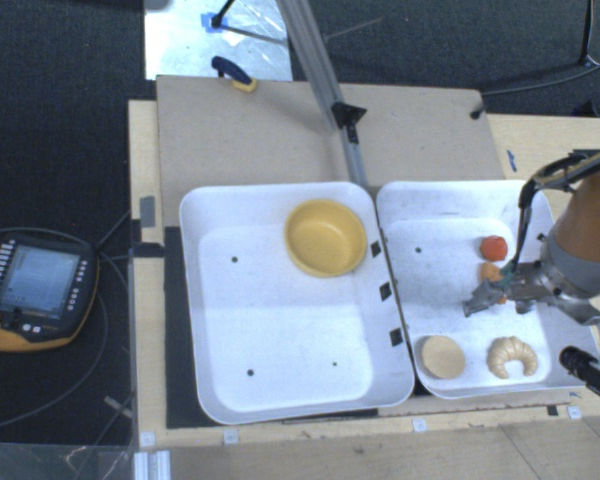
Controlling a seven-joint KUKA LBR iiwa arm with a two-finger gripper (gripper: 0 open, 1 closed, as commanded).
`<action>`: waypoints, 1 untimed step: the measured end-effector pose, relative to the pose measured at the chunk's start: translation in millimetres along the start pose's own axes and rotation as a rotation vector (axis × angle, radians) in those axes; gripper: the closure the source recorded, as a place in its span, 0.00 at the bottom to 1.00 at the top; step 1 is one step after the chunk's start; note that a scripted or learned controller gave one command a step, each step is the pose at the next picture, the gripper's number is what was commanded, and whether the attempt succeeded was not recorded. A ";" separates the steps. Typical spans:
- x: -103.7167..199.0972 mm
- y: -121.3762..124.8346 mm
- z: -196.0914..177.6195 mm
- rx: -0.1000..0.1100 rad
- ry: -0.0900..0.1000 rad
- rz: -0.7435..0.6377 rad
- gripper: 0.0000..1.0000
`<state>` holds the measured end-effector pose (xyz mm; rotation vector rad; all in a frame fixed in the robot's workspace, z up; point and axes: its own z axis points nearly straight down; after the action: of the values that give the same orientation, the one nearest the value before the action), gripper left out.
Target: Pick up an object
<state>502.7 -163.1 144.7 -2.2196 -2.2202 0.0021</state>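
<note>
The desk (420,128), a pale board surface, is carrying two shallow white plastic bins. The left bin (280,368) is holding a round yellow bowl (326,237) near its far right corner. The right bin (440,208) is holding a pale round disc (443,357) and a curved croissant-shaped piece (513,356) along its near edge, and a small red ball (493,247) toward its right side. The tool (488,299) is hanging just below the ball; whether it is wide or narrow cannot be told. No writing is readable.

Yellow bowl (326,237): upright, at the far edge of the left bin.
Red ball (493,247): right bin, with an orange piece (491,272) just beside it.
Round tan disc (443,357): flat, right bin's near edge.
Croissant (512,356): beside the disc.
</note>
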 end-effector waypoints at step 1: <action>0.2 -0.8 52.0 0.001 0.000 0.000 0.00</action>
<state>501.8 -162.8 92.7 -2.2193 -2.2192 0.0030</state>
